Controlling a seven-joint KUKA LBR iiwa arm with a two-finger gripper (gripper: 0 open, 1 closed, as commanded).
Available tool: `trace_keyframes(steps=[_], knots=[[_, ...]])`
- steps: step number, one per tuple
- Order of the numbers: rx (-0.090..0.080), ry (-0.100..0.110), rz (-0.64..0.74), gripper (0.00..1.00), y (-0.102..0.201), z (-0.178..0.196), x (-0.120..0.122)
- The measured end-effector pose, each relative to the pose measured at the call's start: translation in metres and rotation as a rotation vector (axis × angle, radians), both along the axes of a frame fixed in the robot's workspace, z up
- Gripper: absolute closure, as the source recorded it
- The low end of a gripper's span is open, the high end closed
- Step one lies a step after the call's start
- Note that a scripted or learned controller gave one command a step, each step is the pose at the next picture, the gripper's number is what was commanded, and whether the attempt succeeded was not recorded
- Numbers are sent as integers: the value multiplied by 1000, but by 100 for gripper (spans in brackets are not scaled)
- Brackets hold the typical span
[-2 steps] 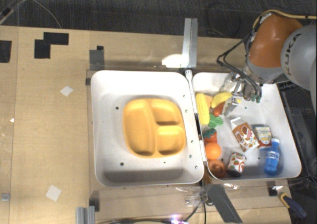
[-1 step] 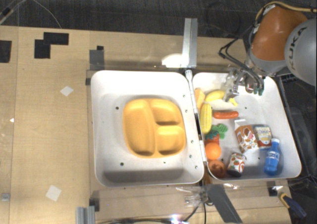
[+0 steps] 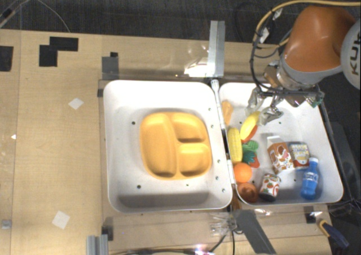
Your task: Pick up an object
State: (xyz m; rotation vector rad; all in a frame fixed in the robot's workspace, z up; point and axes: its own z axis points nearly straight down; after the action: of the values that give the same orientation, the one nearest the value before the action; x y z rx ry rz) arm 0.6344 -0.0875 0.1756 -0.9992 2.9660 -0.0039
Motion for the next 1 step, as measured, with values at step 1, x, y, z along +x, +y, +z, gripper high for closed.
trace_keyframes(steps=[1], knots=[[-6,3,480,100,-69,-26,-9]])
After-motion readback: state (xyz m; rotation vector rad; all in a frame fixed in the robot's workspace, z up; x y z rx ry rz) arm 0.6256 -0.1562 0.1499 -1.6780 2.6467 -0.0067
